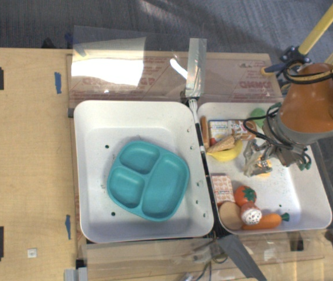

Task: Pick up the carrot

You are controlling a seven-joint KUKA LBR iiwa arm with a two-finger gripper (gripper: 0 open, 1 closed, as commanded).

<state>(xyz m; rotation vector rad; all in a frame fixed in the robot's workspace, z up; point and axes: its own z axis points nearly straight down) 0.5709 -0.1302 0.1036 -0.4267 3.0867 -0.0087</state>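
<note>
Carrot [267, 220] lies in the right bin [312, 206], along its near edge, touching a white dimpled ball [250, 216] with a tomato [246, 195] just behind. The gripper [258, 164] hangs over that bin's middle, well apart from the carrot; whether its grip is released or clenched I cannot tell.

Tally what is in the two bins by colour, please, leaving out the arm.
Teal: 1, the divided tray in the left bin.
Yellow: 1, the banana in the right bin.
Orange: 1, the carrot.
Red: 1, the tomato.
Printed packets: 2, one at the back, one mid-bin.
Total: 6; a few other small items are too unclear to count.
</note>
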